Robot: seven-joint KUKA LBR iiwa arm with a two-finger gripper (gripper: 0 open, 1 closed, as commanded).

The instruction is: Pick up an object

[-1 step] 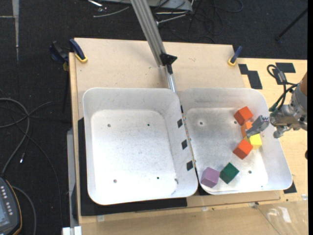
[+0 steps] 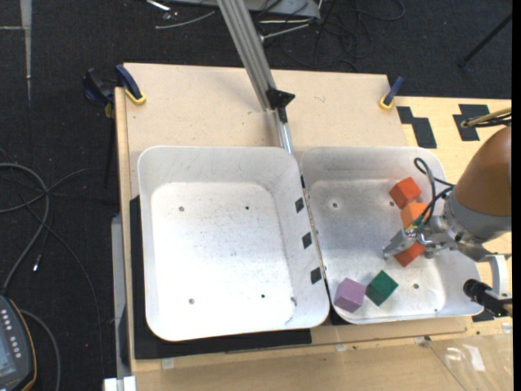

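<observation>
The right bin (image 2: 342,187) holds several small blocks. An orange block (image 2: 404,191) lies near its far right side, with a lighter orange block (image 2: 415,212) just in front of it. A red-orange block (image 2: 412,254) sits right at my gripper (image 2: 402,246), which is low in the bin and touching or nearly touching it. Near the front wall, a green cube (image 2: 381,287) and a purple cube (image 2: 350,294) rest side by side, left of and below the gripper. The arm (image 2: 484,194) comes in from the right over the bin's rim.
The left bin (image 2: 163,169) stands beside the right one, sharing a raised divider (image 2: 308,235). A slanted metal pole (image 2: 248,43) rises behind the bins. A black cable (image 2: 429,177) loops by the wrist.
</observation>
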